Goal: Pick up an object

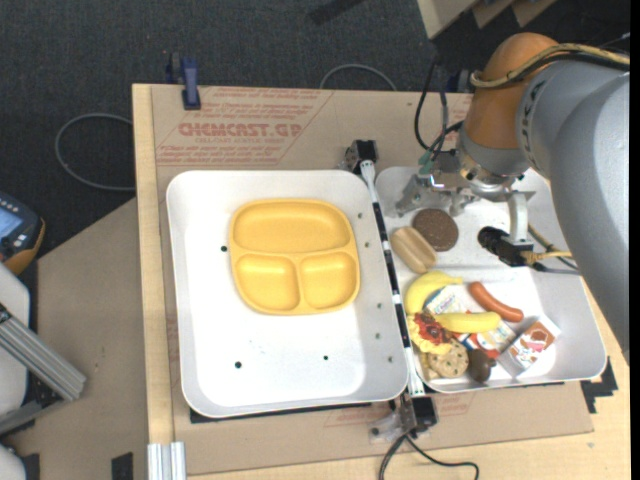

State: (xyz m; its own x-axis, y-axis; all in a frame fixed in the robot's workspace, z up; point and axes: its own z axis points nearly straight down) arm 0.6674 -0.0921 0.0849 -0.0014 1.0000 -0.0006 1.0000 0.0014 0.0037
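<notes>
My gripper [437,194] hangs over the far end of the right bin [588,354], just behind a round dark-brown patty [436,229]. Its fingers [408,197] look spread apart with nothing between them, so it is open. A tan bread roll [412,249] lies beside the patty to the left. Toward the near end lie a banana [470,321], a red sausage [497,302], a cookie [446,361] and a small red-and-white carton [531,342], packed close together.
The left bin [190,278] holds a yellow divided plate [295,255] in its far half. A blue clamp [186,80] sits at the bench's far left corner. Cables run along the divider between the bins.
</notes>
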